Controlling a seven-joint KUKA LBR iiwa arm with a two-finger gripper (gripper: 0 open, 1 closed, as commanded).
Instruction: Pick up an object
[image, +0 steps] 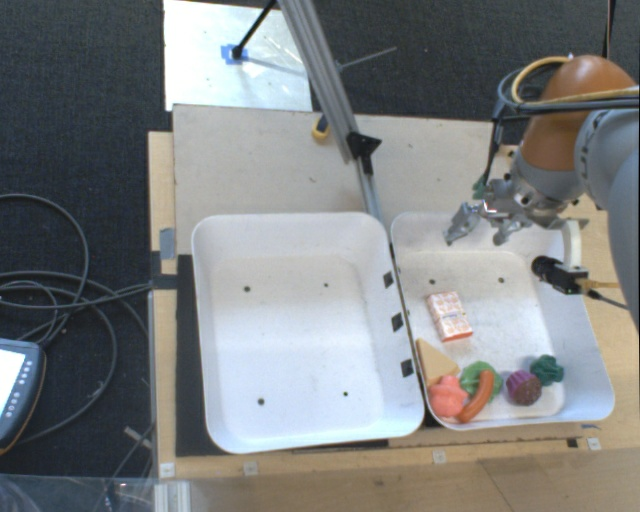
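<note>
The left bin (290, 330) sits on the table (250, 160), touching the right bin (585, 350) along its inner edge. In the right bin a pink box (449, 315) lies near the middle, and nearer the front wall sit a tan wedge (432, 356), a red-orange lump (447, 397), a green piece (478, 376), a purple ball (523, 387) and a dark green bit (547, 369) (all close together). Above the right bin's far rim hangs the gripper (482, 227), jaws spread apart with nothing between them.

Dark carpet floor (80, 110) across left and top of frame. Pale wooden bench (260, 160) at centre, lighter board laid on top. Black cables (70, 300) looped on carpet at left. Screen device (15, 385) at lower left edge. Bright white sheet (210, 60) at upper centre, blue tape (232, 53) on it. Grey pole (325, 70) slants down from top.
</note>
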